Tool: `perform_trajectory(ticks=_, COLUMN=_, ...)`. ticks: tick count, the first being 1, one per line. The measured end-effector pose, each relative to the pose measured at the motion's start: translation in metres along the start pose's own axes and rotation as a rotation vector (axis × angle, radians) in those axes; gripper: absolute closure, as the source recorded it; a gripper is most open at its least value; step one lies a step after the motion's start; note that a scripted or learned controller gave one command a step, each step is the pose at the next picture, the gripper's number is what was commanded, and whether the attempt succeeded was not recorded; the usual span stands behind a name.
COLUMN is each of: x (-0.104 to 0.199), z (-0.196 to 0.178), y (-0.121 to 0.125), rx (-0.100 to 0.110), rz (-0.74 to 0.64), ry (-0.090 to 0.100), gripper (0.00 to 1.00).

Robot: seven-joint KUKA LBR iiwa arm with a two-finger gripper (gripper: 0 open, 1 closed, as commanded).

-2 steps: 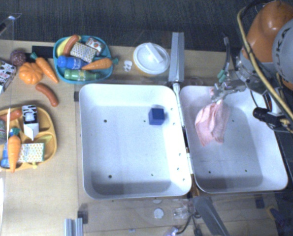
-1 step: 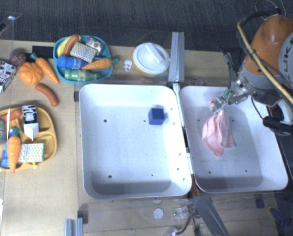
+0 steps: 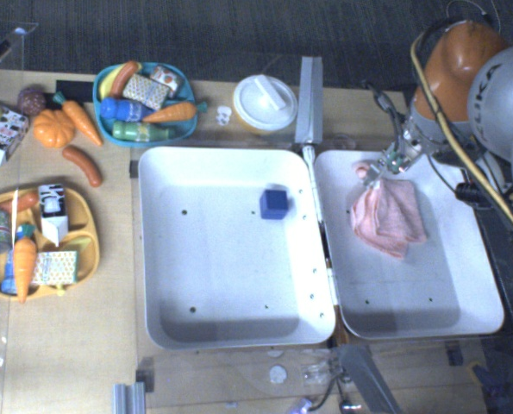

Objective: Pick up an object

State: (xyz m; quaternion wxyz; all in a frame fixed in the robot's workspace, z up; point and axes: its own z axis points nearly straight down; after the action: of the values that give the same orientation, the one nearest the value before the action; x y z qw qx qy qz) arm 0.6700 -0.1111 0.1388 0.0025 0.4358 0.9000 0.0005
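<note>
A pink cloth (image 3: 387, 216) is in the right bin (image 3: 472, 257), narrow at its top and wider below, as if drawn upward. Its top corner runs up into the fingertips of my gripper (image 3: 385, 167), which is shut on that corner near the bin's back edge. The grey arm with its orange band (image 3: 453, 59) comes in from the upper right. A small blue cube (image 3: 274, 203) rests in the left bin (image 3: 196, 266), toward its back right, well away from the gripper.
A metal divider post (image 3: 307, 102) stands behind the gap between the bins. A white lidded bowl (image 3: 264, 102), a blue basket of toy food (image 3: 146, 103), loose toy vegetables (image 3: 62, 128) and a yellow plate of toys (image 3: 36, 241) occupy the bench's left and back.
</note>
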Motion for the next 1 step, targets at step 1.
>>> perform_trajectory(ticks=1, x=0.0261, z=-0.0466, y=0.0197, rx=-0.001, rz=0.112, ry=0.000, gripper=1.00)
